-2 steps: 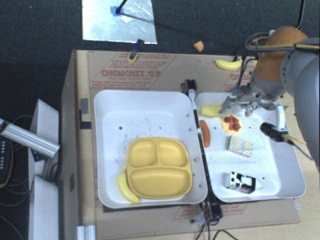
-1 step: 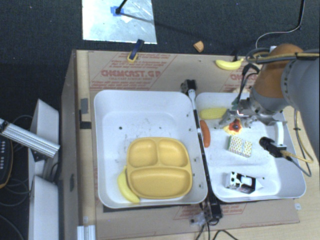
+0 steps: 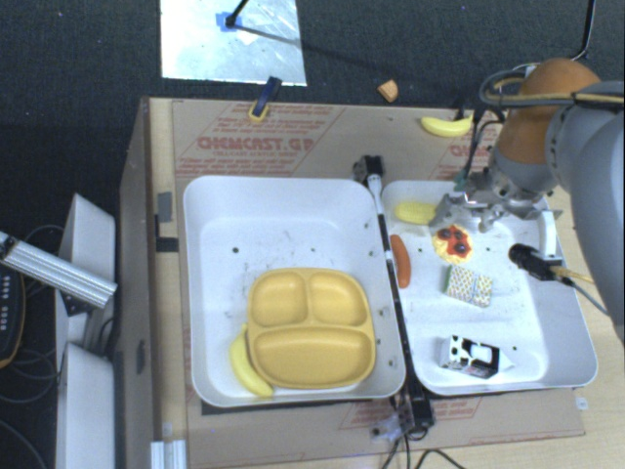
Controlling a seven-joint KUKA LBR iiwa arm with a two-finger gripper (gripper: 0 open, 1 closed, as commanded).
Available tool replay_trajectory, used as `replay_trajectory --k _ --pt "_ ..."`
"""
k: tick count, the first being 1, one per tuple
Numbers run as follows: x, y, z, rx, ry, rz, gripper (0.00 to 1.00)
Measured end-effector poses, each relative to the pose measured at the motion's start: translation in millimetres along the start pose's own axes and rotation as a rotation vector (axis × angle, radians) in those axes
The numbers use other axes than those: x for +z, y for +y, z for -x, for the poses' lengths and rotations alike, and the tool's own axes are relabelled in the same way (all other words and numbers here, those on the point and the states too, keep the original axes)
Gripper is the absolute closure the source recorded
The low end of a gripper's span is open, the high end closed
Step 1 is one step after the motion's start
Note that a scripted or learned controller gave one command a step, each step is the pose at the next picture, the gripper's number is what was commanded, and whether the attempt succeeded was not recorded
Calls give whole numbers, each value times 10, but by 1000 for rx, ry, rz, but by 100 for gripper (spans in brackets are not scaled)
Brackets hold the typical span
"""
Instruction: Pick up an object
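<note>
The gripper is hanging low over the far part of the right bin, reaching in under the grey arm with its orange band. Its fingers are spreading apart, and nothing is sitting between them. Just below the gripper, a small yellow and red piece is lying on the bin floor. Left of the gripper, a pale yellow piece is resting near the bin's far wall. An orange carrot-like stick is lying along the same bin's left wall. A patterned block is lying nearer the viewer than the yellow and red piece, and a black and white item is sitting near the bin's front wall. In the left bin, a yellow divided plate is partly covering a banana. Beyond the right bin, a second banana is lying on the bench.
</note>
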State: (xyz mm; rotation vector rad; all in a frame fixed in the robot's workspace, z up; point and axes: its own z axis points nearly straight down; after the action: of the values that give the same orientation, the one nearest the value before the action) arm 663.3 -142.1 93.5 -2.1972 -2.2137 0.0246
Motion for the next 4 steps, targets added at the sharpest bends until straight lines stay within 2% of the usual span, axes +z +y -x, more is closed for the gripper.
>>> replay_trajectory --k 1,2,3,4 --pt "101 -262 -165 6 -5 28 0" --pt "53 -5 -280 2 -5 -2 0" --pt "81 -281 -231 5 -7 32 0" --pt "83 -725 -275 6 -6 32 0"
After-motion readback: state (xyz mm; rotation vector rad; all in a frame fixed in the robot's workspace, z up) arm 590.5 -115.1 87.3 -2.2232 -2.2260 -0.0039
